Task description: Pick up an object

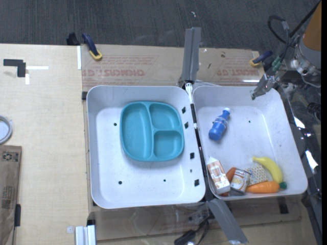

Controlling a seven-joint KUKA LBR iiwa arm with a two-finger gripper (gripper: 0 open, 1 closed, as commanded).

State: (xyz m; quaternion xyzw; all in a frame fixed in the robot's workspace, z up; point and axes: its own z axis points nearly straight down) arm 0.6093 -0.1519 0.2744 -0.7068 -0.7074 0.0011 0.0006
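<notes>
The right bin [245, 142] holds a blue bottle [218, 124] lying near its middle. Along its near edge sit a yellow banana [270, 168], an orange carrot [263, 187], a small carton [218, 175] and a small can [240, 180]. My gripper [261, 88] hangs over the bin's far right corner, well above and to the right of the bottle, at the end of the arm [306, 50]. It touches none of the objects.
The left bin [102, 152] holds a teal divided plate [152, 131]. A grey post [191, 55] stands behind the seam between the bins. Clamps [92, 47] hold the cardboard at the back. A tape roll [4, 130] lies far left.
</notes>
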